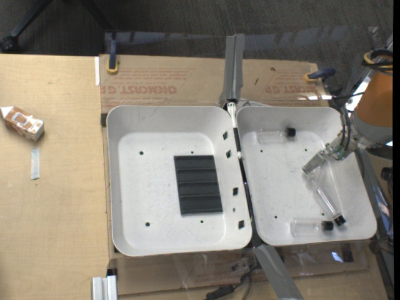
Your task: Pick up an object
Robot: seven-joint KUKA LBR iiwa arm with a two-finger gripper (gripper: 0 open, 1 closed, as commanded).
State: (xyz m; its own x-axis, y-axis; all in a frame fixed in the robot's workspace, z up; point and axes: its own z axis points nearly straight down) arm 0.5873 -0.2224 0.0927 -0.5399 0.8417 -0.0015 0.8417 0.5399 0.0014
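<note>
A black ribbed block [198,184] lies flat in the middle of the left bin [125,142]. The right bin [275,186] holds three clear tubes with black caps: one [275,135] at the back, one [327,200] slanting on the right, and one [306,228] by the front wall. My gripper [312,165] hangs low over the right half of the right bin, just above the upper end of the slanting tube. Nothing is seen held in it. The arm's orange band [378,105] is at the right edge.
A small orange and white box [24,124] and a pale strip [35,164] lie on the wooden table left of the bins. Blue and yellow clamps [112,58] hold the cardboard behind the bins. A grey divider bar [234,67] runs between the bins.
</note>
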